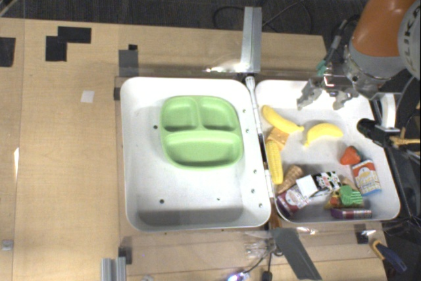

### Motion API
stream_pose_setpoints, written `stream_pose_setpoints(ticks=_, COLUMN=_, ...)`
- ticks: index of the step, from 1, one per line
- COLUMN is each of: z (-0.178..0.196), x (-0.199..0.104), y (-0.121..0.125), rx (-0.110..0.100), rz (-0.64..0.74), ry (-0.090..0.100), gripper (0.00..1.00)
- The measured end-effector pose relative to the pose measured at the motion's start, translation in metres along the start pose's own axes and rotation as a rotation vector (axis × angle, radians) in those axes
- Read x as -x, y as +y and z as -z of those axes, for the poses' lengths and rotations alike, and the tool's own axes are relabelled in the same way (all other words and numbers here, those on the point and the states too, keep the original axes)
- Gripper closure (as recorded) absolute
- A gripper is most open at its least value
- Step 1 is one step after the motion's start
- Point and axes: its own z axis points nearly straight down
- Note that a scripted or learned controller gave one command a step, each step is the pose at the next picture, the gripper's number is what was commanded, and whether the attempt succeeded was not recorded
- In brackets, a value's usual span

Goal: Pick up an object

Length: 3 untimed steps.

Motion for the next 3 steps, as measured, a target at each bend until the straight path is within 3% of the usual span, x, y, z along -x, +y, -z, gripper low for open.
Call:
stream_pose_setpoints(ticks=1, z=-0.1141, x=-0.0047, y=0.0092, rx=0.001, rz=0.044, ry=-0.001, gripper=0.0)
stream_pose_setpoints(ticks=2, z=-0.1065, x=-0.0054, y=0.0097, rx=-0.001, rz=0.042, ry=0.002, gripper=1.0)
stream_pose_setpoints(ticks=3, z=-0.1065, x=-0.0054, y=0.0097, rx=-0.001, rz=0.042, ry=0.002, gripper=0.0)
